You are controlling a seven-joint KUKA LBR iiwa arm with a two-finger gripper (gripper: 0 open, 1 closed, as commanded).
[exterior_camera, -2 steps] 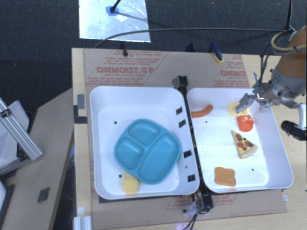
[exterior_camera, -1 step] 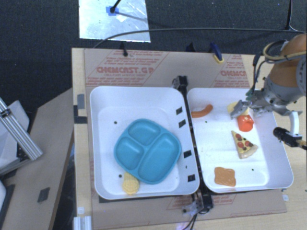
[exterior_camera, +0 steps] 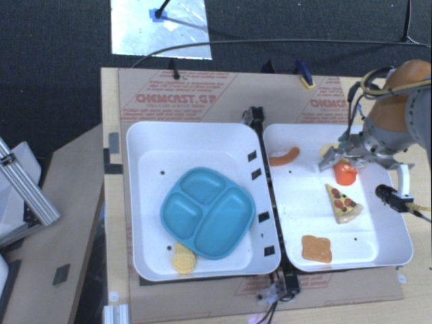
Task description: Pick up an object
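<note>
Claw (exterior_camera: 341, 159) hovering over small orange-red toy (exterior_camera: 345, 174) sitting in right bin (exterior_camera: 391, 248); claw's grip state impossible telling.

A small round orange-red plastic object (exterior_camera: 345, 173) is seen in the right white bin (exterior_camera: 391, 248), near its far right part. It sits upright on the bin floor, just above a toy pizza slice (exterior_camera: 343, 204), and is partly covered by the gripper (exterior_camera: 341, 157) over it.
</note>
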